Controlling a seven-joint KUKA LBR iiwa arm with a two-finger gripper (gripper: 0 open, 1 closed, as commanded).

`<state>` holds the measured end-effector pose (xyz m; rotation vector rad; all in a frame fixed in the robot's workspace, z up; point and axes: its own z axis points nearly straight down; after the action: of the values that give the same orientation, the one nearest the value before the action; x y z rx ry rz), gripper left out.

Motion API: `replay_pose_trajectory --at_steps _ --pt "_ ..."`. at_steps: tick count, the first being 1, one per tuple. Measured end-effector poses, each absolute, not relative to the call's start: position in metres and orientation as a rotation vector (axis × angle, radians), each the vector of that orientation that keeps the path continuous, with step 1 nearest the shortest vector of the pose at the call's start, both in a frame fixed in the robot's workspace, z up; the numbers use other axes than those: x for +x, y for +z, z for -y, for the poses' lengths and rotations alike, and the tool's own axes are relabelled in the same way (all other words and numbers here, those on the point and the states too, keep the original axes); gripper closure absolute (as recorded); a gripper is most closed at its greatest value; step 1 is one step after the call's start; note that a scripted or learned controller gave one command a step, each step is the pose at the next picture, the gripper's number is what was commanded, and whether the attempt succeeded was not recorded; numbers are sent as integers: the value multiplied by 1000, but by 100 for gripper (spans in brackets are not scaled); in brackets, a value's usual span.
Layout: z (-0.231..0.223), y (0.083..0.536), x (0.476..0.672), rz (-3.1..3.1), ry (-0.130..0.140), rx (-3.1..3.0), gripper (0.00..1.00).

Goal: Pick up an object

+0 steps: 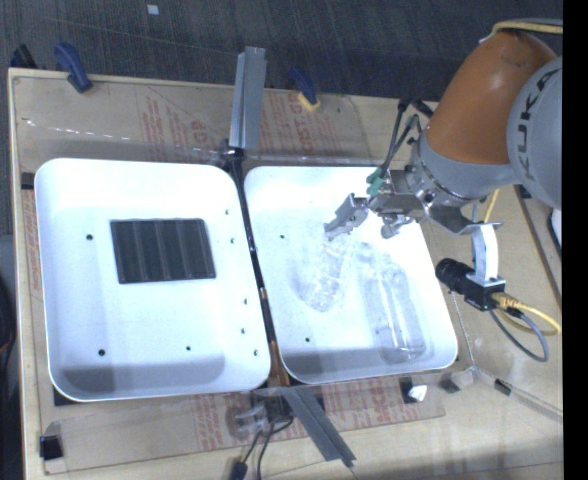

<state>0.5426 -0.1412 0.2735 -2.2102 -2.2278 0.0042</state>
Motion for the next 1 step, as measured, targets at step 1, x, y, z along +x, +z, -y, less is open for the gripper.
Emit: replay_pose_trajectory --at_steps 1 --pt "180 403 535 2130 0 -2312 0"
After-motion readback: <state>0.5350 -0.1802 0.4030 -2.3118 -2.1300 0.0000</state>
